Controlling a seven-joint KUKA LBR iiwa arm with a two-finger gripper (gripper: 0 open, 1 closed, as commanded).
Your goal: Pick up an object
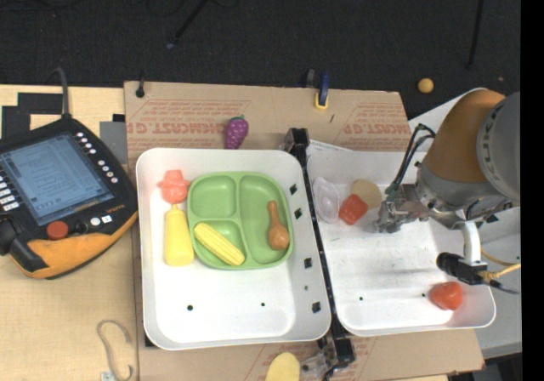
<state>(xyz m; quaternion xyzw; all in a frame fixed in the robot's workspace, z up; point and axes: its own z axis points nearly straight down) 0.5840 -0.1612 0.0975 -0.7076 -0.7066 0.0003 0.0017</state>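
While nothing is yet lifted, the nearest candidate sits at the front of the right bin (374, 320): a red tomato-like object (446, 295) in its near right corner, well apart from the arm. Just outside the bins, a yellow object (283, 366) lies on the cardboard at the near edge.

Further back in the right bin, the end effector (390, 219) hangs low over the bin floor, close to an orange-red object (352, 209), with a pale tan round piece (367, 192) just behind that and a clear plastic item (326, 196) beside it. Whether it is apart or together I cannot tell; it is dark and small here, and nothing is visibly caught in it.

In the left bin (221, 320), a green divided plate (240, 219) carries a corn cob (219, 243) and a brown drumstick (277, 228); a yellow bottle (177, 236) and a pink-red toy (173, 187) lie beside it. Beyond the bins, a purple grape bunch (236, 131) rests on the cardboard, and a teach pendant (59, 192) sits on the counter (51, 320).

By my reading, the approach is done and the grasp and lift remain, the orange-red object being the likely target.
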